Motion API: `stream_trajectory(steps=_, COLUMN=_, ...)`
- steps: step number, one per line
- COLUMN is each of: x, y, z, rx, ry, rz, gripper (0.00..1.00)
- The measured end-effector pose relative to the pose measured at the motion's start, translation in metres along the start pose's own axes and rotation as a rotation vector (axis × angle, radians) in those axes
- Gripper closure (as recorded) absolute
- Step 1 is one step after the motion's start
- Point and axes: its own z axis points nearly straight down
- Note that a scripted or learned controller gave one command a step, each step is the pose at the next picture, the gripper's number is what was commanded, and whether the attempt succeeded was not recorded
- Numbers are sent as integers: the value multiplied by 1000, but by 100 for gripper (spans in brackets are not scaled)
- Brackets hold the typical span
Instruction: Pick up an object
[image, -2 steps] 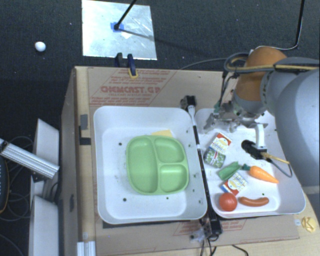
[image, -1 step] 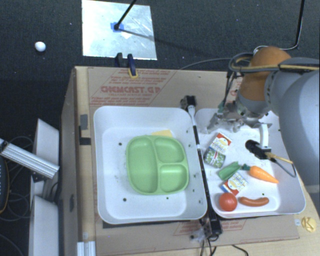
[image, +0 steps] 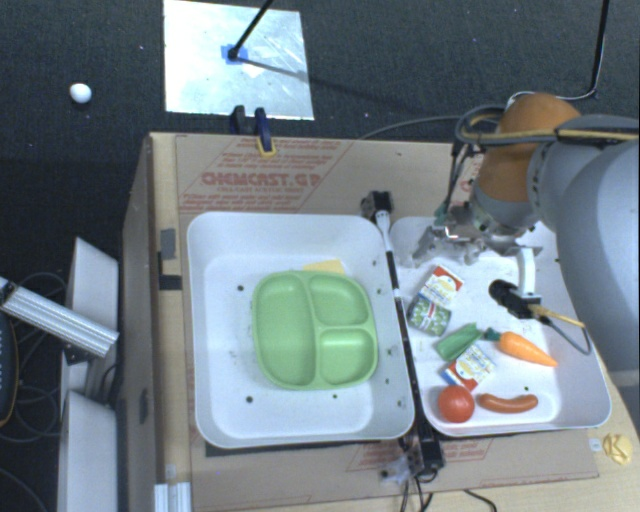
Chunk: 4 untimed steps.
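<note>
My gripper (image: 452, 243) hangs low over the back left part of the right bin (image: 590, 395), with nothing visibly in it. Just in front of it lies a small green, white and red carton (image: 433, 300). Further forward in that bin lie a green vegetable (image: 458, 340), an orange carrot (image: 525, 347), a small red and yellow carton (image: 470, 368), a red tomato (image: 456, 403) and a brown sausage (image: 508, 403).
The left bin (image: 225, 290) bears a green divided plate (image: 313, 330), with a flat yellow piece (image: 323, 267) sticking out behind it. A divider rail (image: 397, 310) runs between the bins. The arm's grey body (image: 590, 200) covers the right bin's back right corner.
</note>
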Motion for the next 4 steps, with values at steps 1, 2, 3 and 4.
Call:
stream_trajectory(steps=1, x=10, y=0, z=0, rx=1, ry=0, rz=-2, gripper=0)
stream_trajectory(steps=2, x=9, y=0, z=0, rx=1, ry=0, rz=-1, gripper=0)
stream_trajectory(steps=3, x=-29, y=0, z=0, rx=0, ry=0, rz=2, gripper=0)
stream_trajectory(steps=4, x=15, y=0, z=0, rx=1, ry=2, rz=-2, gripper=0)
